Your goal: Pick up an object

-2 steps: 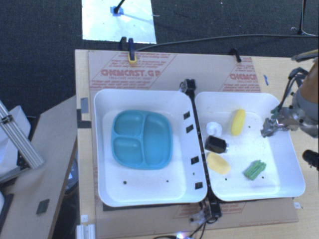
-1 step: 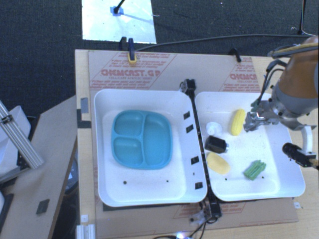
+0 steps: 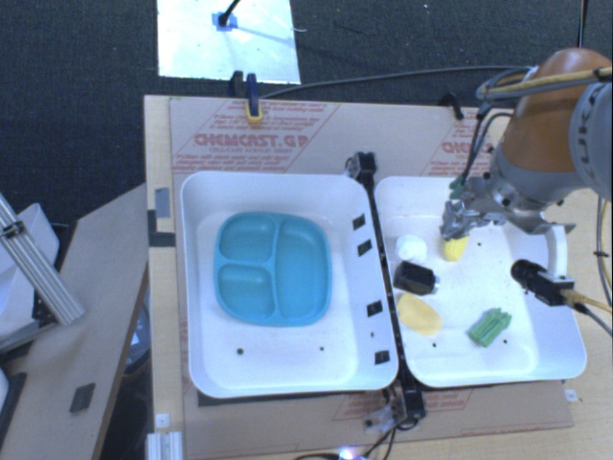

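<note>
My gripper (image 3: 457,226) hangs low over the back of the right bin (image 3: 556,353), reaching in from the right. A small yellow object (image 3: 456,249) lies directly below its tip, touching or nearly touching it. To the left are a white ball (image 3: 412,248) and a black block (image 3: 415,278). A pale yellow rounded piece (image 3: 420,314) lies nearer the front, and a green ridged piece (image 3: 489,327) lies at the front right.
The left bin (image 3: 206,353) holds a blue divided plate (image 3: 274,267). A black-clipped divider (image 3: 378,286) runs between the two bins. Bare floor in the right bin lies toward the front and right.
</note>
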{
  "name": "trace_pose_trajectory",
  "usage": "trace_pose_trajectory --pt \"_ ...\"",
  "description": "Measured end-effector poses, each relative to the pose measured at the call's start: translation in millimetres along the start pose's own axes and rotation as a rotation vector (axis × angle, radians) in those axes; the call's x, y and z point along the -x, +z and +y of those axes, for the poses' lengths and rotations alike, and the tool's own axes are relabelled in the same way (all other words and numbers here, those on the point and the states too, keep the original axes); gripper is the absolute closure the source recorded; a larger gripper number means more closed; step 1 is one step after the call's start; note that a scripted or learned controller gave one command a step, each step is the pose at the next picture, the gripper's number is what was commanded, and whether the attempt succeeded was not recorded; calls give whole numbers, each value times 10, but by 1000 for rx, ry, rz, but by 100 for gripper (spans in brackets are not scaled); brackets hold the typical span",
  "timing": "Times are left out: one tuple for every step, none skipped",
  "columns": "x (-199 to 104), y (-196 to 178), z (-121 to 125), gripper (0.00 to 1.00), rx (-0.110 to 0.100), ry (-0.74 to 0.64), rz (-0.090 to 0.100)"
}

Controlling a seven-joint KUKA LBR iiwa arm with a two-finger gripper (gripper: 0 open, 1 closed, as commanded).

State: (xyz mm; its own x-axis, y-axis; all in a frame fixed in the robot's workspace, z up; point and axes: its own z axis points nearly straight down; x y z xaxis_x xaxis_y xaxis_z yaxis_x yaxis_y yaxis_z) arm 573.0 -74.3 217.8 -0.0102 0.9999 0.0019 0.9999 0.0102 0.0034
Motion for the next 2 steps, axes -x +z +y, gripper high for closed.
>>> trace_pose_trajectory --pt "-464 -87 154 100 0 1 0" --pt "-1066 -102 330 100 0 -1 1"
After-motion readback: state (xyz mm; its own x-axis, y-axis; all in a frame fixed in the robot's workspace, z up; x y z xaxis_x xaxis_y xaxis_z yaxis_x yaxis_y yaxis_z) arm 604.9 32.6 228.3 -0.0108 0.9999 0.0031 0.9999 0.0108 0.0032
